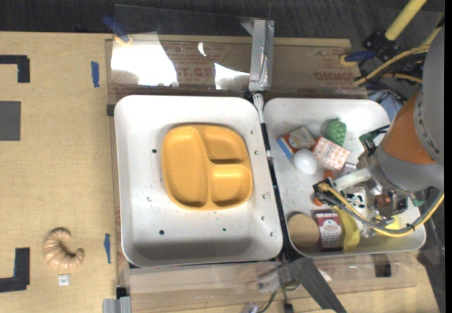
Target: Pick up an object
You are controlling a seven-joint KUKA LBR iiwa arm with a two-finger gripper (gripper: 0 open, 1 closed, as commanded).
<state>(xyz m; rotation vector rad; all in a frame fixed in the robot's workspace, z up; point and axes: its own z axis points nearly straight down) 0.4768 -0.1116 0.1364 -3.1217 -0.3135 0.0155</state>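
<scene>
I've got the grey arm w/ orange band (pixel 413 138) reaching in from the right, wrist low over the right shallow white bin (pixel 367 108). The two-finger gripper (pixel 360 198) sits among cables and clutter at that bin's lower middle; can't tell from this angle if it's wide, narrow or holding anything.

Objects to pick are all in the right bin: a green knobbly round item (pixel 335 130) near the top, a small pink-and-white patterned box (pixel 330 153) just below it, a white egg-shaped ball (pixel 306 162) beside the box on its left, a small tan packet (pixel 301 137) above the ball w/ a red-and-blue bit (pixel 285 145) next to it. Lower down: a brown round disc (pixel 304 230) at the bottom-left corner, a dark red printed box (pixel 328 228) just right of it, and a yellow banana-like piece (pixel 349 228) touching the box's right side, close under the gripper.

Left white bin (pixel 134 163) holds an orange three-compartment plastic tray (pixel 206 165), roughly centred.

Out on the cardboard bench (pixel 49 163), bottom left, a tan curled croissant-shaped toy (pixel 62 248), well apart from both bins.
</scene>
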